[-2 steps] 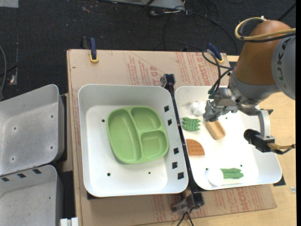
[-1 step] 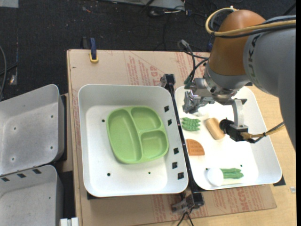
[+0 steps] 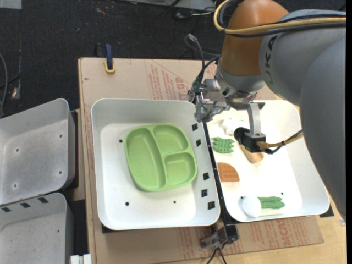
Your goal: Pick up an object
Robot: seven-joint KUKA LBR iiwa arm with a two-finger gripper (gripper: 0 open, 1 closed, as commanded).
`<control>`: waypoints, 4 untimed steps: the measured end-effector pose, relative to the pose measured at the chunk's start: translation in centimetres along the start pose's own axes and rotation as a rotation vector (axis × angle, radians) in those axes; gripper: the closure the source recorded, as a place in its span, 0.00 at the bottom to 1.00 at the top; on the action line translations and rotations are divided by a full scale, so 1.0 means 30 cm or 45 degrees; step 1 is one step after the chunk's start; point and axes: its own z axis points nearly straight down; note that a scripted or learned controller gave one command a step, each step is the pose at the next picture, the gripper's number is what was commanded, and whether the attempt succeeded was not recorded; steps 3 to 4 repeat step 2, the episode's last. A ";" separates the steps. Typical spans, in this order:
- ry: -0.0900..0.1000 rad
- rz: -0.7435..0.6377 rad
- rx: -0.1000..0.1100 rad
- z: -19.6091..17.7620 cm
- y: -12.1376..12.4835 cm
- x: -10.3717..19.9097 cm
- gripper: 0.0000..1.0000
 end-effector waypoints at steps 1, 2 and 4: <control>-0.001 0.003 0.002 0.024 0.065 0.130 1.00; -0.003 0.007 0.004 0.023 0.063 0.121 0.00; -0.003 0.007 0.004 0.023 0.063 0.121 0.00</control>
